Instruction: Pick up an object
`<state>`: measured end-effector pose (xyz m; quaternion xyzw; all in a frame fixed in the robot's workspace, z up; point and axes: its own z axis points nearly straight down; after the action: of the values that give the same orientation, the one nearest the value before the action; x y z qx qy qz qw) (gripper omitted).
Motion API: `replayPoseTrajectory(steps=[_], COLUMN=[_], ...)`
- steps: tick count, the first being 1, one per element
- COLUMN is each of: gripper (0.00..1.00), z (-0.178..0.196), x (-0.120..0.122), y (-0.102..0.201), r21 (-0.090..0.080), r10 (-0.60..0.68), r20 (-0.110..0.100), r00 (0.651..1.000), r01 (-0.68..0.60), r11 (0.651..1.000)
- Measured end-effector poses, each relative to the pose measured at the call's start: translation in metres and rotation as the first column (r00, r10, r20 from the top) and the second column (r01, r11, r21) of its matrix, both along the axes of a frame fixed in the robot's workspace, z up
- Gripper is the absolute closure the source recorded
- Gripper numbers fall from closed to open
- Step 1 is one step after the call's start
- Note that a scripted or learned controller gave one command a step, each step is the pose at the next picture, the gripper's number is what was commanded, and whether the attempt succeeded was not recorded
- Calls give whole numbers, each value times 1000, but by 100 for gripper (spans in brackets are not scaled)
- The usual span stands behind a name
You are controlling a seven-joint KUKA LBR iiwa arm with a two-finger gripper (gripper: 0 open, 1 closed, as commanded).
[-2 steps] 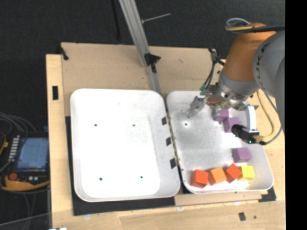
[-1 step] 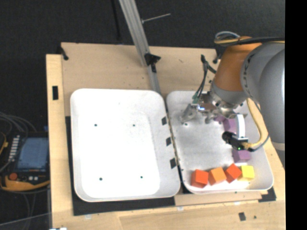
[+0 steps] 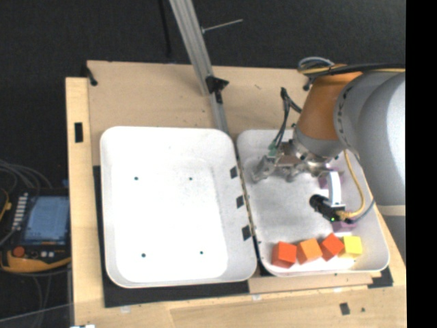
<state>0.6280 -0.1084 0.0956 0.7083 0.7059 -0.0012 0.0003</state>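
Four small blocks sit in a row along the near edge of the right bin [image 3: 382, 251]. From left to right they are a red-orange block [image 3: 284, 253], a lighter orange block [image 3: 309, 250], a red block [image 3: 332, 245] and a yellow block [image 3: 352, 244]. Each one touches or nearly touches the next, and the yellow one lies closest to the bin's near right corner.

Just beyond the blocks, a small black fitting with a green light [image 3: 323, 206] hangs from the arm's wrist, near a white bracket and looped cables. Farther in, the hand [image 3: 262, 169] is low over the far left part of the right bin, close to the divide between the two bins and well apart from the blocks. Its metal fingers point toward the left bin, and nothing can be seen between them; whether they are spread or closed cannot be told from this angle. The grey arm [image 3: 379, 128] with its orange band [image 3: 322, 111] enters from the right.

The left bin [image 3: 164, 203] lies beside the right one on the tan counter [image 3: 136, 94]. At the counter's far edge a metal pole [image 3: 194, 43] slants upward. A handheld control unit [image 3: 37, 227] rests off the counter's left side.
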Motion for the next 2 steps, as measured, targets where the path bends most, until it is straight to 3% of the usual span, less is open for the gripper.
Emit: replayPoseTrajectory(steps=[1, 2], gripper=[100, 100], z=[13, 59], x=[1, -2], y=[-1, -7], r21=[1, 1], r10=[-6, 0], r20=[6, 7], r00=[1000, 1000], r01=[6, 0], r11=[1000, 1000])
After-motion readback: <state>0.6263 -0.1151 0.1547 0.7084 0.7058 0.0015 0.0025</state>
